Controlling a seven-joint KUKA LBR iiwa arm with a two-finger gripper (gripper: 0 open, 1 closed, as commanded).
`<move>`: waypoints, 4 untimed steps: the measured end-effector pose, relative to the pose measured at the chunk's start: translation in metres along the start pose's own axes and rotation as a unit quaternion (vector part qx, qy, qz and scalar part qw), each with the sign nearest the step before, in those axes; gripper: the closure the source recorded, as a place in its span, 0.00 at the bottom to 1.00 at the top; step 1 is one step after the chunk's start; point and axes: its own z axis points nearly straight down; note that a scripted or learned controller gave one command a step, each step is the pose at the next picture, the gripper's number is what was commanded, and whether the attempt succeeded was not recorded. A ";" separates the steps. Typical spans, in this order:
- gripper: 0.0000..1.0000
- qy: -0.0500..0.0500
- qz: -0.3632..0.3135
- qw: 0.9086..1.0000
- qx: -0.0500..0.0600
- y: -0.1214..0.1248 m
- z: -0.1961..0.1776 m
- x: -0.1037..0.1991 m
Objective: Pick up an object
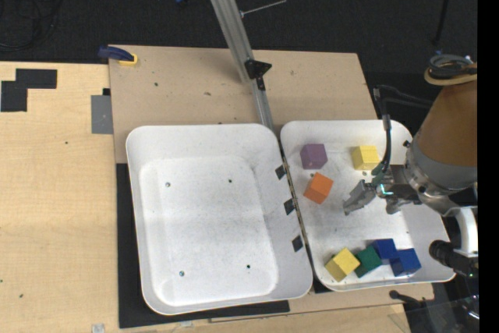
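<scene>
The right bin (pixel 335 129) holds several blocks. A purple cube (pixel 313 155) and a yellow cube (pixel 363 157) sit toward its far side, with an orange cube (pixel 318 188) just in front of the purple one. Along the near edge lie another yellow cube (pixel 341 264), a green block (pixel 366 260) and two blue blocks (pixel 384 249) (pixel 405 262). My gripper (pixel 374 201) hangs over the middle of this bin, right of the orange cube and below the far yellow cube. It is open, and nothing sits between its fingers.
The left bin (pixel 203 214) lies beside the right one, and black clips (pixel 285 191) mark the seam between them. A slanted metal rail (pixel 232 19) rises behind the bins. The arm's orange band (pixel 456 121) fills the right side.
</scene>
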 end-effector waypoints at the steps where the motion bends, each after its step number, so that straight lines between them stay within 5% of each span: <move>1: 0.00 0.000 0.003 1.000 -0.002 0.000 -0.002 -0.002; 4: 0.00 0.000 0.001 1.000 -0.003 -0.001 0.140 0.002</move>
